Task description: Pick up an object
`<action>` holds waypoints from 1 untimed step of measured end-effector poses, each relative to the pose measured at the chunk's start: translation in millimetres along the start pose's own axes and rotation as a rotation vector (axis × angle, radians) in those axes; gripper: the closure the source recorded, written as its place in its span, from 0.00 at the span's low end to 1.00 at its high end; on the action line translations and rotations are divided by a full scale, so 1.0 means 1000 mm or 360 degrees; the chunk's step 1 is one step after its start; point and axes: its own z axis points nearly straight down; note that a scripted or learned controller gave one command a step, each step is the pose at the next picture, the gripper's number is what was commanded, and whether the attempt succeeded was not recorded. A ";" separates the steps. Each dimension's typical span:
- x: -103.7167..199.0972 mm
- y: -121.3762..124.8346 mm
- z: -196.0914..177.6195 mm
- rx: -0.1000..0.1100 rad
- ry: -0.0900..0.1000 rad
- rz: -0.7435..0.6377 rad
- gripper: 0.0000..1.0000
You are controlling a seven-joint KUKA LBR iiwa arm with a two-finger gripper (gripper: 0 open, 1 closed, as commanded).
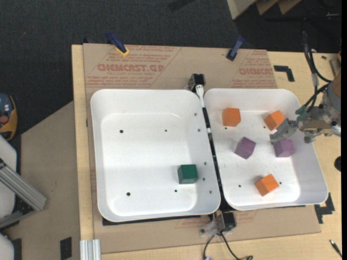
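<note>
orange cube (267, 184) front right bin | gripper (284, 132) over purple cube (283, 148), grip state unclear

1. Left bin (108, 145): wide open floor; one green cube (187, 174) is set near its lower right.
2. Right bin (303, 194): crowded by five cubes; narrow gaps are left between them.

Place: robotics lab — evidence: clamped cardboard bench (135, 61) | aluminium framing (21, 191) — trailing cables (227, 248)
</note>
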 end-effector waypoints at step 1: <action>0.041 0.088 0.096 0.0005 0.0003 -0.0009 0.00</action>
